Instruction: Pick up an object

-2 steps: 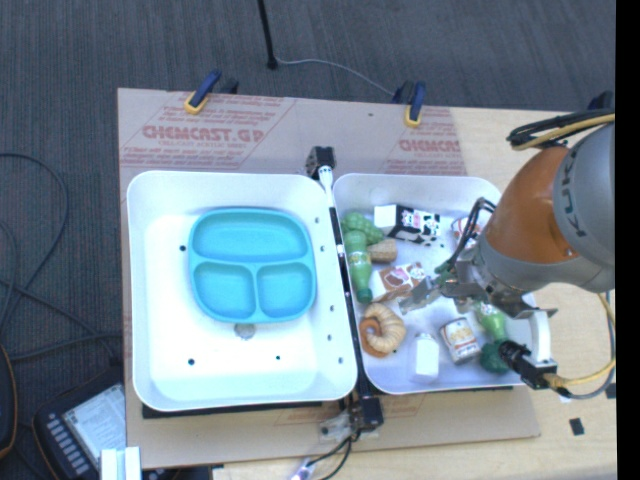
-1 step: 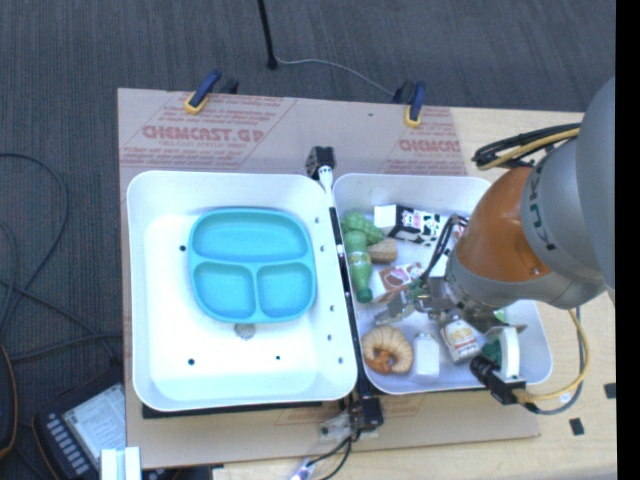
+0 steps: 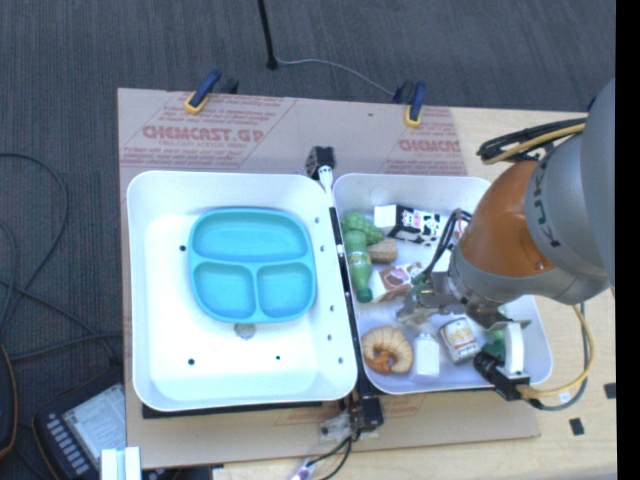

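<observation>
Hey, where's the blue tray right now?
The blue tray lies in the left bin, toward its far side, just across the divider from the toy food in the right bin.

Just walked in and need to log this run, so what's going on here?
The grey arm with the orange band reaches into the right white bin, its claw low among small items: a ridged tan pastry, a green vegetable toy and a small labelled jar. Whether it has gripped anything can't be told. The left white bin holds a blue three-compartment plate, untouched.
</observation>
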Robot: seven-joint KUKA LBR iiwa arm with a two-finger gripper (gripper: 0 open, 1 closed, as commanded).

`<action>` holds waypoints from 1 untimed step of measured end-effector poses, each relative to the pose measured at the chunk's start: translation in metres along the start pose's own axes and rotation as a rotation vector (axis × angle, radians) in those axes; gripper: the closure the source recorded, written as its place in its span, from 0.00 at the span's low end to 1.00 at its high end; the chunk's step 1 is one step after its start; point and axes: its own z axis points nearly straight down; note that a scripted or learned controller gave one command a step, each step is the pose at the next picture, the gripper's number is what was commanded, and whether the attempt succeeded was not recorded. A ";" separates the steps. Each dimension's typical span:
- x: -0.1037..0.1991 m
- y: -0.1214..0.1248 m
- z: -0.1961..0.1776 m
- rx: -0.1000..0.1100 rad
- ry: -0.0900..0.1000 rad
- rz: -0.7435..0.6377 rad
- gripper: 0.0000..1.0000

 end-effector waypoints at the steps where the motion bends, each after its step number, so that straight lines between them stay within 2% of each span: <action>1: 0.000 0.000 0.000 0.000 0.000 0.000 0.00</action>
